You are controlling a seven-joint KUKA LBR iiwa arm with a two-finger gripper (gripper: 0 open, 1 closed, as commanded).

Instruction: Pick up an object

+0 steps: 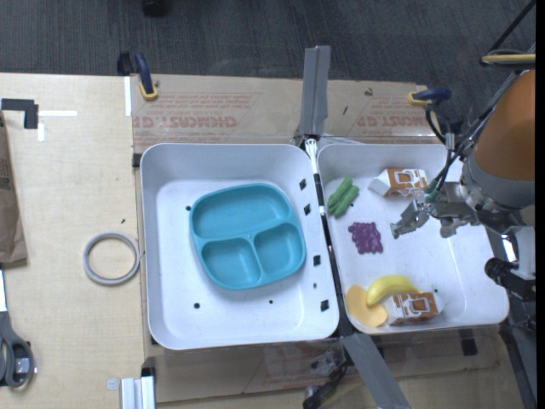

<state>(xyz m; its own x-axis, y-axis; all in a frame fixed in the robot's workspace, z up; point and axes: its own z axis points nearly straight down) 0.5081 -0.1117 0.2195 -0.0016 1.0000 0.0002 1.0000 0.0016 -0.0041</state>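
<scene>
Over the right bin, seen from the fixed overhead camera, the gripper hangs at about the bin's centre, reaching in from three o'clock. Its jaws look slightly spread with nothing between them, though the small dark fingertips make this hard to read with confidence.

Around the gripper lie the candidates. A bunch of purple grapes sits just beside the jaws at nine o'clock. A green pea pod lies further out at ten o'clock, near the bin's left wall. A small brown-and-white carton rests at twelve o'clock, close to the gripper. At six o'clock a yellow banana lies touching a second carton, with a pale yellow disc partly under the banana.

The left bin holds a blue divided plate, well apart from the arm.

Judging from this layout, the grapes are the nearest target: a short shift toward nine o'clock, then a straight descent with the jaws straddling the bunch across its narrow width. The bunch is lumpy and low, so the fingertips should reach almost to the bin floor before closing; a shallow pinch would likely slip off. The crowded banana pile invites a bad grip.
</scene>
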